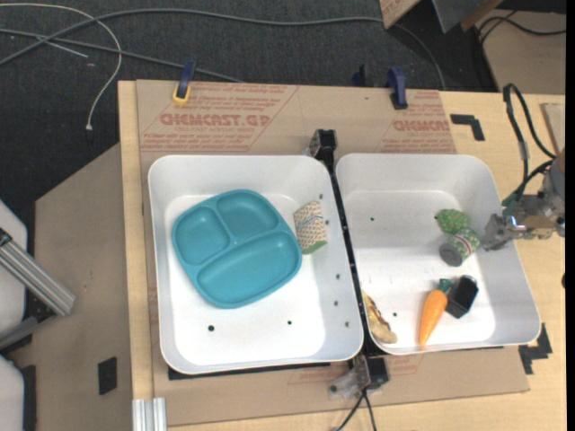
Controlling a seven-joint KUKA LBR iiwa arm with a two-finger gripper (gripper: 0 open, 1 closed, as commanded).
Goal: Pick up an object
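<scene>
Nothing is lifted yet: your claw (503,229) sits at the right bin's (395,173) edge beside the green toy (455,225), grip state unclear.

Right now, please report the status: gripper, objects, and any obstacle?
Gripper at right bin's right wall, beside green object. Nothing seen held. Carrot and black piece nearby; blue plate in left bin.

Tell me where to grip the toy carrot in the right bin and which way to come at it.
Grip the carrot across its thick upper half, coming straight down from above. It lies flat on the right bin floor, tapering toward the near wall, so the narrow tip would likely slip. Close the fingers across its width, watching the black object touching its top end on the right.
</scene>
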